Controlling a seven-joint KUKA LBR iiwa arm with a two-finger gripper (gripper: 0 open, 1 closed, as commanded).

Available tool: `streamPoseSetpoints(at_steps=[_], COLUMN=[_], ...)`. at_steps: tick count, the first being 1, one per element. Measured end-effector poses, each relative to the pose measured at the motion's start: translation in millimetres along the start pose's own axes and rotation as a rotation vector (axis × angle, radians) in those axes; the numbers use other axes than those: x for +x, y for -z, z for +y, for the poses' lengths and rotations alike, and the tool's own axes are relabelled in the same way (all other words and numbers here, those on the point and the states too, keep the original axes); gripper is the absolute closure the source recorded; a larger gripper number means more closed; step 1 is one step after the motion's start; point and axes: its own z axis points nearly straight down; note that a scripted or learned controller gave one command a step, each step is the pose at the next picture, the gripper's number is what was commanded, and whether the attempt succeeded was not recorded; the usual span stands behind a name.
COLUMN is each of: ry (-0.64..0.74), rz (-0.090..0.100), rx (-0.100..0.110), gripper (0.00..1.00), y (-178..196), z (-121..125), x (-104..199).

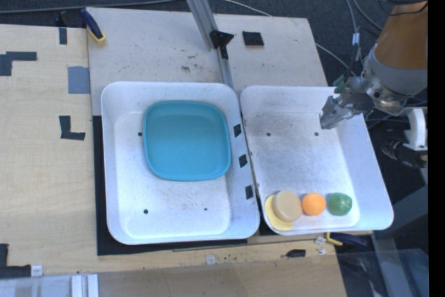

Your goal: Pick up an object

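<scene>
While the arm (403, 31) reaches in from the right, its gripper (332, 115) hangs over the top right part of the right bin (306, 149). I cannot tell how the gripper is set, and nothing shows in it. Three things sit well apart from it, at the bottom edge of that bin: a tan puck (286, 205) on a yellow disc (272, 217), an orange ball (313, 204) and a green ball (339, 204). A blue plate (186, 140) lies in the left bin (125, 205).

the arm (402, 45) reaches in from the right, its tool (332, 115) angled down-left, apparently holding nothing.
</scene>
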Motion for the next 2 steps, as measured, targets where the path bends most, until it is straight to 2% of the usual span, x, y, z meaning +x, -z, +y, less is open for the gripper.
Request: streamPoseSetpoints(at_steps=[2], ry=[0.004], rz=[0.001], rx=[0.003], gripper=[1.0], y=[-24], z=[-24], x=[111])
